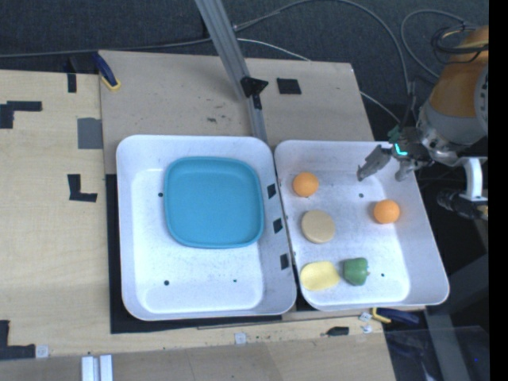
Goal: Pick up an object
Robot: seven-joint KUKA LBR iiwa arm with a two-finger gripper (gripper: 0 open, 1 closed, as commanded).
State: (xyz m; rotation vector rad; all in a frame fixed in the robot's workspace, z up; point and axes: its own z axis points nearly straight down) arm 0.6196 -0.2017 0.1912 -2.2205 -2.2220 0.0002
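Objects for picking lie in the right bin point(413, 288): an orange ball point(305, 184) near its upper left, a second orange ball point(386, 211) toward its right side, a beige round disc point(318, 226) below the first ball, a yellow lump point(319, 275) near the front edge, and a green pepper-like piece point(355, 271) just beside the yellow one on its right. None of them touches the claw.

The gripper point(387, 163) hangs over the upper right part of that bin, above and apart from the second orange ball. Its two fingers are spread, one slanting left and the other shorter toward the right, with nothing between them.

The left bin point(143, 284) holds a blue square plate point(213, 202), lying flat near its middle. Both bins sit side by side on the wooden bench point(48, 236).
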